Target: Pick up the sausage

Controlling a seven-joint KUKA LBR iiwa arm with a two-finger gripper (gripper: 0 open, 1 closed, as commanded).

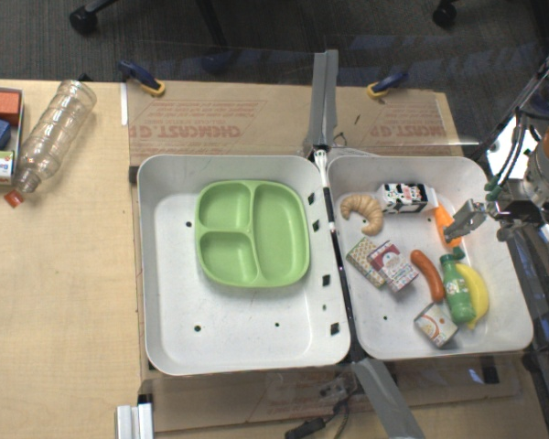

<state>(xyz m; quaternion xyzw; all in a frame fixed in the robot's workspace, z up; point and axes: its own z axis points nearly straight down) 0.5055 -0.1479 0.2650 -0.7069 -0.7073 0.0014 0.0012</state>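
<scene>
The sausage (428,273), a reddish-orange link, lies at a slant in the right bin (384,332). It rests between a small red and white packet (392,264) and a green bottle (455,291). My gripper (465,220) hangs at the bin's right side, above and to the right of the sausage and apart from it. It sits right over an orange carrot-like piece (442,218). Nothing shows in its grip.
The right bin also holds a croissant (362,210), a black and white carton (405,198), a banana (477,293), a patterned packet (365,261) and a small box (436,324). A green divided plate (252,233) lies in the left bin (165,282). A plastic bottle (53,132) rests on the bench at left.
</scene>
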